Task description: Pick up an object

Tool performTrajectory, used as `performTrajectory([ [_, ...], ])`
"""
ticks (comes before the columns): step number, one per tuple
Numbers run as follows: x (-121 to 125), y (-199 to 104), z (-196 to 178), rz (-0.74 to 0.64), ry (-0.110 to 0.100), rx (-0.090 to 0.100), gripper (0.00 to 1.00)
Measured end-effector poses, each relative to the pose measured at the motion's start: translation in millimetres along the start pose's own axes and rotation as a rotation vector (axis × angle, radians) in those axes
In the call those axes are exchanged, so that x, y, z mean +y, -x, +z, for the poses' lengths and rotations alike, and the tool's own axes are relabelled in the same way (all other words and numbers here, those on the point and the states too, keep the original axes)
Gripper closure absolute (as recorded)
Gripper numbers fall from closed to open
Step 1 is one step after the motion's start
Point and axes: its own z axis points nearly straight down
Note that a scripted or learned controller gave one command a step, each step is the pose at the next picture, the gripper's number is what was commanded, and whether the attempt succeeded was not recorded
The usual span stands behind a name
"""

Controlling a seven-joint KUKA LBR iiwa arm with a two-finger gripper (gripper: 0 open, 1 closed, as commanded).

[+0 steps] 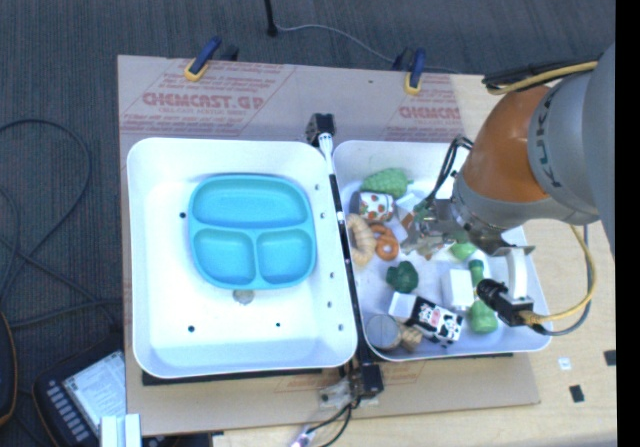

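The right bin holds a jumble of small toys. Among them are a light green leafy piece, a red-and-white box, an orange ring, a dark green broccoli piece and a black-and-white block. My gripper is down in the middle of this bin, just right of the orange ring and above the broccoli piece. The grey and orange wrist hides much of it, and I see nothing clearly held.
The left bin holds a blue divided plate, with a small grey object just below it. A grey disc, white blocks and a green piece crowd the right bin's near side. A yellow cable loops off the arm.
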Motion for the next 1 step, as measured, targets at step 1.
performTrajectory([
  [1,-0.1,0.0,-9.2,0.0,-0.001,0.0,1.0],
])
